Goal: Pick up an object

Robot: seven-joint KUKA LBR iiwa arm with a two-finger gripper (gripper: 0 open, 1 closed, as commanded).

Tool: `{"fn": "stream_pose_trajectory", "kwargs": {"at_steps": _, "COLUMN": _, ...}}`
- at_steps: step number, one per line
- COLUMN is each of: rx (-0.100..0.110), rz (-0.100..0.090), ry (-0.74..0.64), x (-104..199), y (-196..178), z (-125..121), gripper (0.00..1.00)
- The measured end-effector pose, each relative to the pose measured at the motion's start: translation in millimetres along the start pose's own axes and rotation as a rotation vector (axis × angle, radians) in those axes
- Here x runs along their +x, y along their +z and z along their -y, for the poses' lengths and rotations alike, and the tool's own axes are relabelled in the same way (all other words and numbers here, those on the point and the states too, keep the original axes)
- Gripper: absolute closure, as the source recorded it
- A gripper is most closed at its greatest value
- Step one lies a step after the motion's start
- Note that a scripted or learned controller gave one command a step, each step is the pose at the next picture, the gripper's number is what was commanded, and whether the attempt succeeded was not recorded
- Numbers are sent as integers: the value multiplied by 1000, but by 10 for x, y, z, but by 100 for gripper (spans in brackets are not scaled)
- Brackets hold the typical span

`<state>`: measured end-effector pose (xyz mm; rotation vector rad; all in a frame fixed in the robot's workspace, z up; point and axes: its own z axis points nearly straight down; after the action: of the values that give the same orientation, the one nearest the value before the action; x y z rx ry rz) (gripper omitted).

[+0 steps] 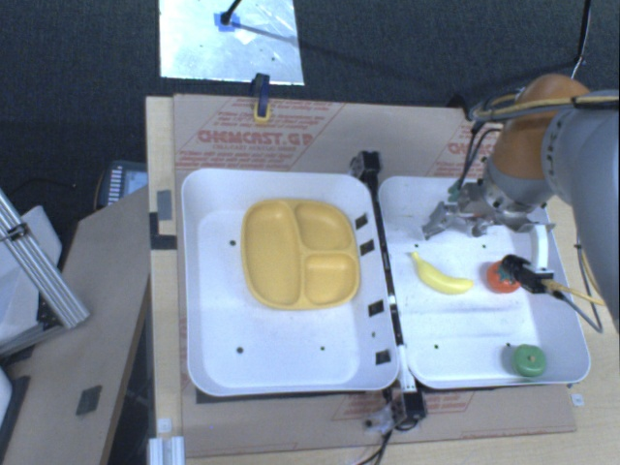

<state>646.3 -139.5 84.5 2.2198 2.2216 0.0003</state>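
Yellow banana (442, 276) lies below the end effector (453, 219).

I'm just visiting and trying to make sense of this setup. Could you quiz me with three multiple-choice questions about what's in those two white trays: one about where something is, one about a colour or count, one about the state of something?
1. Where does the yellow divided plate lie?
A. In the left bin
B. In the right bin
C. On the cardboard outside the bins

2. How many loose objects lie in the right bin?
A. One
B. Three
C. Five

3. What is the pincer doing?
A. Gripping the banana
B. Gripping the green object
C. Gripping nothing, above the bin floor

Answers: 1 A, the plate sits in the middle of the left bin. 2 B, a banana, an orange-red object and a green round object. 3 C, the banana lies apart, below the pincer, with nothing between its fingers.
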Motion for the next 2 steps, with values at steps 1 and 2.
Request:
{"fn": "stream_pose_trajectory", "kwargs": {"at_steps": 1, "rx": -4, "rz": 1, "ry": 0, "x": 0, "y": -120, "z": -14, "gripper": 100}}
{"fn": "stream_pose_trajectory", "kwargs": {"at_steps": 2, "rx": -7, "rz": 1, "ry": -1, "x": -36, "y": -766, "z": -57, "gripper": 100}}
